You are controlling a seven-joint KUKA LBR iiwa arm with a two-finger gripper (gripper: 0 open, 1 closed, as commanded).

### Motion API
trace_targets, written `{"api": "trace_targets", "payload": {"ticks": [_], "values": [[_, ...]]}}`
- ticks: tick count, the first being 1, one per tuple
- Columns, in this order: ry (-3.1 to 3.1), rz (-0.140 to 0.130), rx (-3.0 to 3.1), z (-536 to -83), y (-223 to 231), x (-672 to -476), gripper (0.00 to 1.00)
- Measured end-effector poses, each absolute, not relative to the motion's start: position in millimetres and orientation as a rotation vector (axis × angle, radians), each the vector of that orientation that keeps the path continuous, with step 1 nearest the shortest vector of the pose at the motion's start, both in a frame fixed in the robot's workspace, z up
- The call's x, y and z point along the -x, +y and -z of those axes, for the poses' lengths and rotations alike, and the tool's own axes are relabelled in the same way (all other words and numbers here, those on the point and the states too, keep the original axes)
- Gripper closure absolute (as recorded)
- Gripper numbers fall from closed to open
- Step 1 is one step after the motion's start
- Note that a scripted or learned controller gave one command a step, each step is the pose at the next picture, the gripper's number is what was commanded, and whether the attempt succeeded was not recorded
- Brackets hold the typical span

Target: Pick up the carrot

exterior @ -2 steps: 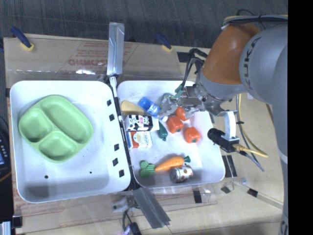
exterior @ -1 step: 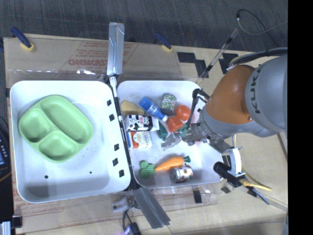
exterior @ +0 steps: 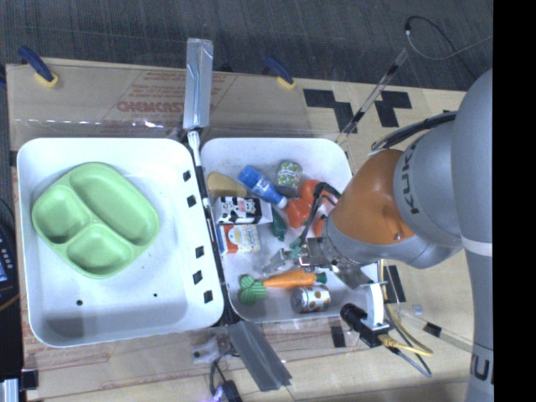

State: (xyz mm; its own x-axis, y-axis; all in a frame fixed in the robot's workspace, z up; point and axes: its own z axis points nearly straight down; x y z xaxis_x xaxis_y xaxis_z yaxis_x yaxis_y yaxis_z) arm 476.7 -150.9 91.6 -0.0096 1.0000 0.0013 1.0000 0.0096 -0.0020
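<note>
So the orange carrot with the green leafy top (exterior: pixel 276 283) was lying on its side near the near edge of the right white bin (exterior: pixel 251 151), leafy end pointing left, tip pointing right. The grey arm w/ the orange band (exterior: pixel 377 203) was hanging right over that bin's right half, and the gripper (exterior: pixel 311 256) sat just above the carrot's right part. Couldn't tell how far the pincer was spread or whether it had hold of anything, the wrist blocked most of it.

Pretty crowded around it tbh. A small shiny tin can (exterior: pixel 311 300) lay just beside the carrot on the near side, basically touching. Further back: a white-and-orange snack packet (exterior: pixel 243 239), a black-and-white carton (exterior: pixel 239 211), a blue plastic bottle (exterior: pixel 261 184), a yellowish wedge-shaped thing (exterior: pixel 220 184) and a greenish round can (exterior: pixel 289 174) at the far side. Something red-orange (exterior: pixel 301 206) was partly hidden under the arm, couldn't ID it.

Left white bin (exterior: pixel 50 325) held a light green divided plate (exterior: pixel 95 218) w/ three sections, well apart from the carrot.
</note>
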Motion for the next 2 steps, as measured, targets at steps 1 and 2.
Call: {"api": "trace_targets", "payload": {"ticks": [1,2], "values": [[-2.445,0.0,1.972,-120,-138,-577.8,0.0],[-2.478,-0.002,1.925,-125,-108,-488.0,0.0]]}}
